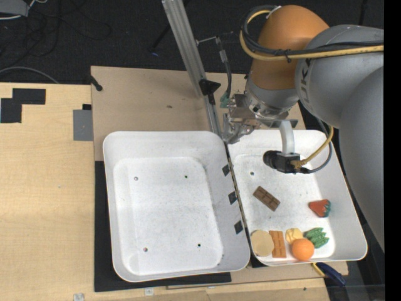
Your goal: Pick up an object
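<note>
The right bin (299, 190) holds several small items. A brown chocolate bar (266, 198) lies near its middle and a red strawberry (319, 208) sits towards its right side. Along the front edge are a pale bread slice (262, 243), an orange wafer (278, 244), a yellow piece (293, 234), an orange ball (302, 249) and a green vegetable (316, 236). My gripper (239, 127) hangs over the back left corner of the right bin, well behind all of these items. Nothing is visibly held in it.
The left bin (164, 205) lies beside the right one, with black clips (232, 197) along the shared rim. A slanted metal rail (191, 55) rises just behind and left of the gripper. A black cable end (281, 161) dangles over the right bin's back half.
</note>
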You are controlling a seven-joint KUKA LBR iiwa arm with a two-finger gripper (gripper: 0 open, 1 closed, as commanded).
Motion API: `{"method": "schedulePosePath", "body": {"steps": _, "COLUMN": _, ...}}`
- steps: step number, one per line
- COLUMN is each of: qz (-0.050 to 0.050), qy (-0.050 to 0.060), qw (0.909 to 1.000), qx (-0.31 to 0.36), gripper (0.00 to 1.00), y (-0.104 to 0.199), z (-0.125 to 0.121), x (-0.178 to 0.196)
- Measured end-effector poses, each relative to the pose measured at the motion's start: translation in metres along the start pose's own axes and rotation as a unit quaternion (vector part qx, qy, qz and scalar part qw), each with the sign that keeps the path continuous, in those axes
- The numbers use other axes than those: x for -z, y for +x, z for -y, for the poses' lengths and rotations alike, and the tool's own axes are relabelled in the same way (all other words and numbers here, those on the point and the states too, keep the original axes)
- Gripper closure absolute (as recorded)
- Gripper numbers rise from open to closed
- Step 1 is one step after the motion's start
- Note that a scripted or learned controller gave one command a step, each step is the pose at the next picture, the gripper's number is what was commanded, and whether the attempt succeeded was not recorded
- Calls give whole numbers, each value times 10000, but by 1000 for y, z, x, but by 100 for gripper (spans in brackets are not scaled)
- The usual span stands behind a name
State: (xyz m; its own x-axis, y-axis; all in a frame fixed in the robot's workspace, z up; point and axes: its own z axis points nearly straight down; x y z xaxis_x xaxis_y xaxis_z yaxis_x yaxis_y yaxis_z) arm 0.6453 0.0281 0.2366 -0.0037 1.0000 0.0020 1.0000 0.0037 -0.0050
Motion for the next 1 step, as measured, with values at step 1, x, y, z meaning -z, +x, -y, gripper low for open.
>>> {"method": "schedulePosePath", "body": {"steps": 1, "qz": 2, "qy": 2, "qw": 10000, "qx": 2, "gripper": 100, "y": 54, "z": -2, "x": -13}}
